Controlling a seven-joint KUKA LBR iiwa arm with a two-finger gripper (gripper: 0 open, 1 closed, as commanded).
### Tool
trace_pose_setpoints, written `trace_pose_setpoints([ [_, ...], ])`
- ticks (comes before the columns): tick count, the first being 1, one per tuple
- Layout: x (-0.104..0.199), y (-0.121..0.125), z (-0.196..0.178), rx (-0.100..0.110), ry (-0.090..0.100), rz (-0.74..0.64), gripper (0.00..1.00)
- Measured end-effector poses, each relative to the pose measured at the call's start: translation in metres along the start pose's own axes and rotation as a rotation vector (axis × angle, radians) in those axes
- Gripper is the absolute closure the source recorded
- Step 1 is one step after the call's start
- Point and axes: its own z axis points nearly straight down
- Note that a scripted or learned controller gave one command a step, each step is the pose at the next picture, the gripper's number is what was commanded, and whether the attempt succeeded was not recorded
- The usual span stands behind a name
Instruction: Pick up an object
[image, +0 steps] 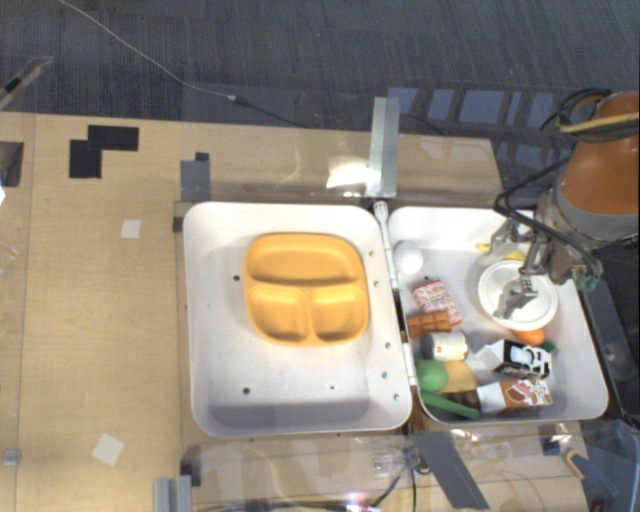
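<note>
Right bin (592, 385) crowded: small items heaped along lower half, so any descent meets clutter. Left bin (205, 300) bears yellow 3-compartment tray (305, 288), upside down, alone.

Gripper (519, 297) hangs over white bowl (510, 291) at right bin's upper right, fingers parted, nothing between them.

Likely target: bowl, directly beneath fingers. Orange ball (531, 337) just beside bowl's lower rim; snack packets (434, 308) well left.

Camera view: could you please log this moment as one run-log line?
arm: over right bin | end effector: above white bowl | yellow tray: left bin | grasp: none seen
</note>
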Motion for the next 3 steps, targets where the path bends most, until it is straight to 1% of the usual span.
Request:
trace_pose_setpoints([
  [1,-0.03,-0.001,0.093,0.001,-0.004,0.101,0.0],
  [2,-0.035,0.055,0.1,0.002,-0.008,-0.098,0.0],
  [3,-0.018,0.058,0.071,-0.001,-0.001,-0.201,0.0],
])
